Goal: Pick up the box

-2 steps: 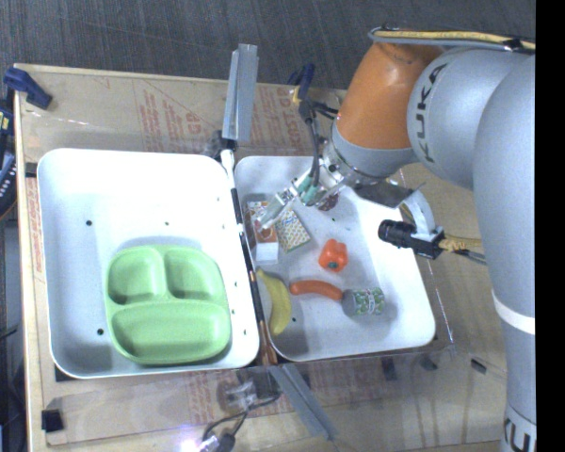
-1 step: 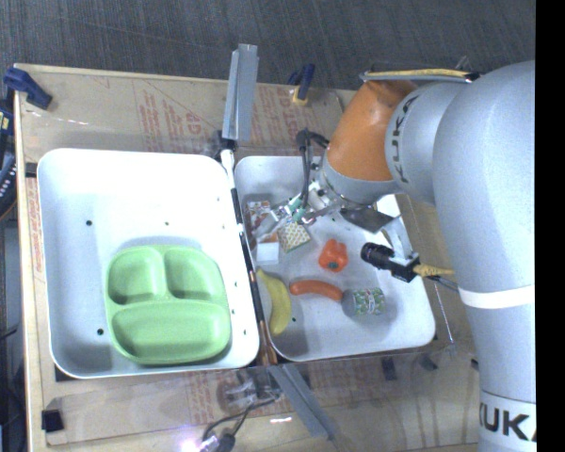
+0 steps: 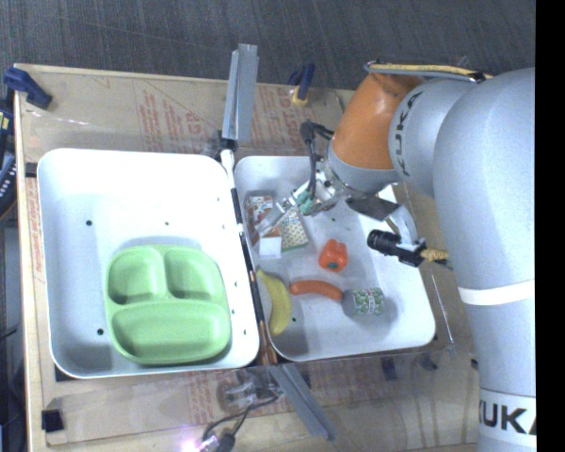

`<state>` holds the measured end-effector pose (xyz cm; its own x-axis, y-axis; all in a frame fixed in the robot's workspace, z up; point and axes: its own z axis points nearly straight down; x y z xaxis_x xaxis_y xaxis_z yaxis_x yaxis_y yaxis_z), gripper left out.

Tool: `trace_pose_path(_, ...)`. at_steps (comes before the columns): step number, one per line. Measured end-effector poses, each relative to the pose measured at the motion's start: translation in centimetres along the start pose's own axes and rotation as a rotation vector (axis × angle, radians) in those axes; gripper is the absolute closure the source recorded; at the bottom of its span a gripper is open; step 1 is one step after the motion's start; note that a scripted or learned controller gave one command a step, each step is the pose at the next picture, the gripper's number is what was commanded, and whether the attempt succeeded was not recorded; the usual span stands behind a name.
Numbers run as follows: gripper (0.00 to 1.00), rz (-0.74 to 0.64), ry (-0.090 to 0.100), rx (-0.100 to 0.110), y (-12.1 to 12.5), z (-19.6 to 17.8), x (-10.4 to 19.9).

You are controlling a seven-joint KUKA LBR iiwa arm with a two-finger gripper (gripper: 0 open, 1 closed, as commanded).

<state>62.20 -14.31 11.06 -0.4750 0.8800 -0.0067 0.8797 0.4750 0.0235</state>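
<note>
While claw hovers, box just left.

You see the grey arm with its orange band reaching in from the right over the right white bin. Its hand hangs at the bin's far left part, just beside a small printed cardboard box. Nearer lie a yellow banana, an orange carrot, a small orange pepper and a green patterned can. The left white bin holds a green three-compartment plastic tray.
</note>
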Motion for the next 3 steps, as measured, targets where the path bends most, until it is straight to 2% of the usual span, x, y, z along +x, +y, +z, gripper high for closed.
trace_pose_path(1, 0.00, -0.039, -0.008, -0.011, -2.5, -0.2, -1.7)
trace_pose_path(2, 1.00, -0.044, -0.006, -0.010, -2.3, -1.3, -1.6)
trace_pose_path(3, 1.00, -0.433, 0.008, 0.020, 1.3, -12.2, -2.5)
